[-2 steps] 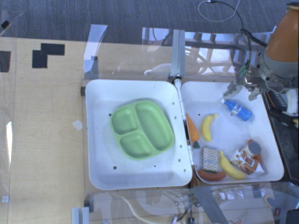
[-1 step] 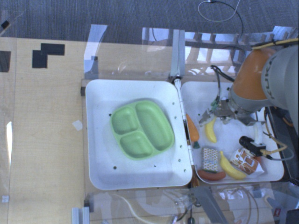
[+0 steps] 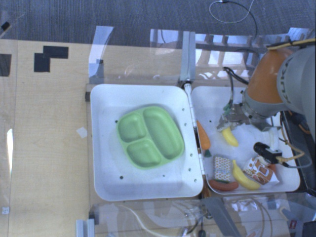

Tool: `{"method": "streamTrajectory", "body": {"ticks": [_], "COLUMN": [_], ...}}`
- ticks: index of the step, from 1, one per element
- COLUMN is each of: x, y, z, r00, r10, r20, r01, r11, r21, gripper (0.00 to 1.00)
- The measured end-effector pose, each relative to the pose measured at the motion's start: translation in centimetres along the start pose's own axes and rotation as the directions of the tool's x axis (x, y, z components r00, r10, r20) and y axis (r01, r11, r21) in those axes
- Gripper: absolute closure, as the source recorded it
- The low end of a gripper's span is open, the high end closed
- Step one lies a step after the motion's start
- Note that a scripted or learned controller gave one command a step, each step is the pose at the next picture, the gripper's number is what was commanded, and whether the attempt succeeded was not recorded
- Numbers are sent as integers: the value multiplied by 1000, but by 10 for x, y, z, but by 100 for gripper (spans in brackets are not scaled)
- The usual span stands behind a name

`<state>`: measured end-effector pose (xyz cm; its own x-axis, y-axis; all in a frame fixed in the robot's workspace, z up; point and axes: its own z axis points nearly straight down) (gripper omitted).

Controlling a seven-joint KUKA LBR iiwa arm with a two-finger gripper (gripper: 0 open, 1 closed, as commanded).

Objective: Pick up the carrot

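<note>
The carrot (image 3: 203, 136) lies in the right-hand bin (image 3: 213, 97), pressed up against that bin's left wall, just beside the divider that separates it from the left bin (image 3: 103, 181). Its long axis runs roughly along that wall, from the far side of the bench toward the near side, with a dark green stub at the near end. The left bin carries a green sectioned plate (image 3: 150, 136); the carrot is not in it.

The gripper (image 3: 230, 121) hangs low over the middle of the right bin, under the orange-banded wrist. It sits right above a small yellow piece, possibly a lemon or short banana (image 3: 229, 137). The underside is too cluttered and small here to say how the gripping end is set, or whether anything is in it, so I cannot tell.

The key relation: the carrot lies to the camera's left of the gripper and slightly nearer the front edge, near but clearly apart. Getting to it would call for a sideways shift toward the divider, and the wall leaves little room on that side. Further forward in the bin are a ripe banana (image 3: 245, 176), a patterned packet (image 3: 222, 168) and a sausage (image 3: 223, 185)
</note>
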<state>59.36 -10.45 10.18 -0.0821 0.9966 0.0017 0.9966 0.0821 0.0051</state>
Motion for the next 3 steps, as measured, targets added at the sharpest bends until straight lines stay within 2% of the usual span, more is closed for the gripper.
{"method": "streamTrajectory", "body": {"ticks": [1,2,3], "x": [15,38,17], "y": [-73,-102,-89], "z": [-64,-85,-89], "r00": [996,999,1000], "r10": [-90,37,-6], "r20": [0,1,1], "r01": [90,-37,6], "r11": [996,999,1000], "r21": [5,6,4], "gripper": [100,100,100]}}
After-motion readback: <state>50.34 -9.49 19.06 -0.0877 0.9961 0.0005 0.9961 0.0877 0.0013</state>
